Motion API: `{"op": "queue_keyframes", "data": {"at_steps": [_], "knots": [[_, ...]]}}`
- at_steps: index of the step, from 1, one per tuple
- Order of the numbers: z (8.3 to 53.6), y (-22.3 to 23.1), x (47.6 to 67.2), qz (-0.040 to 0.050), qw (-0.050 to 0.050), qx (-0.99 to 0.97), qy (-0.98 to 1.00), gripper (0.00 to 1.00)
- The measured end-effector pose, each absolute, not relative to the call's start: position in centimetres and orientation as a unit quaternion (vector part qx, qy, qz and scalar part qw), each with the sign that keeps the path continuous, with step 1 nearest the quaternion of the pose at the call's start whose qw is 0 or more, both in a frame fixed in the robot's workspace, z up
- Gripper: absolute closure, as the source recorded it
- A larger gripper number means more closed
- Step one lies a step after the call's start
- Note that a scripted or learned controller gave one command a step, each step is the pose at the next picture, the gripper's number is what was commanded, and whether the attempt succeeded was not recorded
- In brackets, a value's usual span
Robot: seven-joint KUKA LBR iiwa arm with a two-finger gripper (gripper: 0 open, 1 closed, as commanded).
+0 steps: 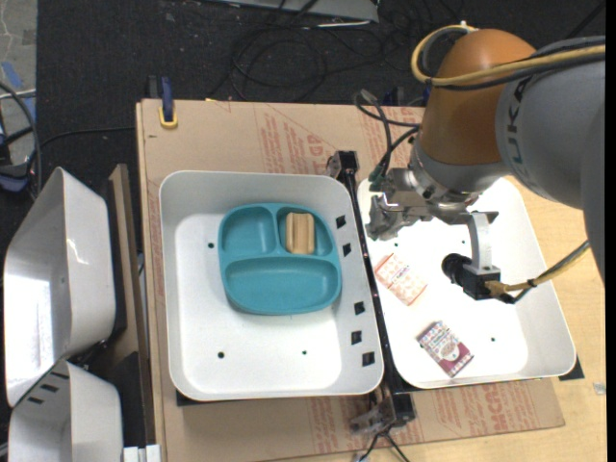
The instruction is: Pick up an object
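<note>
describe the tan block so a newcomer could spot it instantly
Start at the left white bin, which holds a teal divided tray. The tan block lies in the tray's upper-right compartment. It is the only item on the tray; the two small printed packets lie in the right white bin instead.

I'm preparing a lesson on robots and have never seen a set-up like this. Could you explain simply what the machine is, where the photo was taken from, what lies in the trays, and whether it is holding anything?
The photo comes from one fixed camera above the bench, looking down at a slant. The big grey and orange shape is a robot arm reaching in from the right. Its gripper hangs over the right bin; I cannot see anything held in it. That bin holds two small flat packets, a pale pink one and a darker patterned one. The left bin holds a teal divided plate with a tan block in one compartment.
</note>
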State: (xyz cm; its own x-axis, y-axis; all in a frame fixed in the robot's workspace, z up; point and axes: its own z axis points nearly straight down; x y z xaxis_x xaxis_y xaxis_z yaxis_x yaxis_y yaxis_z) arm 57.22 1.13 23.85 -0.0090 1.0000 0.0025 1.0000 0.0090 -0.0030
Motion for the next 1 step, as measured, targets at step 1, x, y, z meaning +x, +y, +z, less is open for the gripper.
{"op": "queue_keyframes", "data": {"at_steps": [1], "knots": [[24.4,6.1,54.86,0.0,0.002,-0.704,-0.71,1.0]]}}
